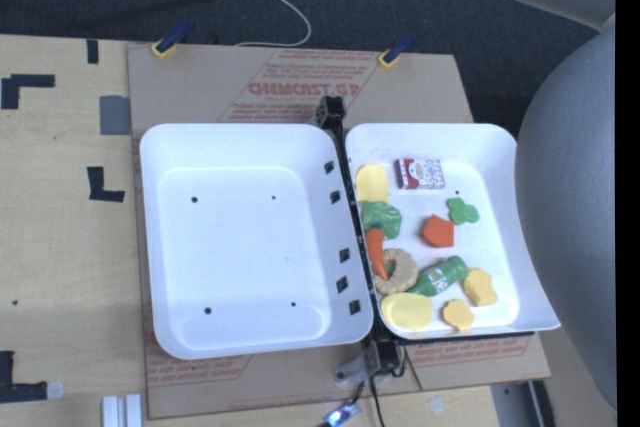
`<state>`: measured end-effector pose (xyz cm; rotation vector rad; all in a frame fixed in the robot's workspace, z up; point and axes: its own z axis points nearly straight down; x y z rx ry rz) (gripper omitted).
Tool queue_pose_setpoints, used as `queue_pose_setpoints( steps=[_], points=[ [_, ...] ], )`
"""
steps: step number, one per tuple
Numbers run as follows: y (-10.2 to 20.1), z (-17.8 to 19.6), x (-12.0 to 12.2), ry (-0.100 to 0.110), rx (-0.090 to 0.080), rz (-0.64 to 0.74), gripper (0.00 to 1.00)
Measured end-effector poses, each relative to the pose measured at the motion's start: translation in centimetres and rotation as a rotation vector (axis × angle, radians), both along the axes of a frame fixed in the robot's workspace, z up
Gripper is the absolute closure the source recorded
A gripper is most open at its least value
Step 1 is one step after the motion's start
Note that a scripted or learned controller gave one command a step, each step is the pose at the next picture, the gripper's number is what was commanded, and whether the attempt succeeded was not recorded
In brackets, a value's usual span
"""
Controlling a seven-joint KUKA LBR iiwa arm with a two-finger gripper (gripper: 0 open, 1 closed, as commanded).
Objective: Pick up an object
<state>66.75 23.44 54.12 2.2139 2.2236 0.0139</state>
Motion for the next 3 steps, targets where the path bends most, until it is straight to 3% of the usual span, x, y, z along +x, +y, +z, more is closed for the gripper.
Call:
queue_pose_setpoints(
  steps=[1,3],
  points=[
    [-0.05,-0.7,0.04,0.01,-0.004,-0.002,1.0],
    [-0.11,-0.7,0.06,0.01,-0.004,-0.003,1.0]
  ],
)
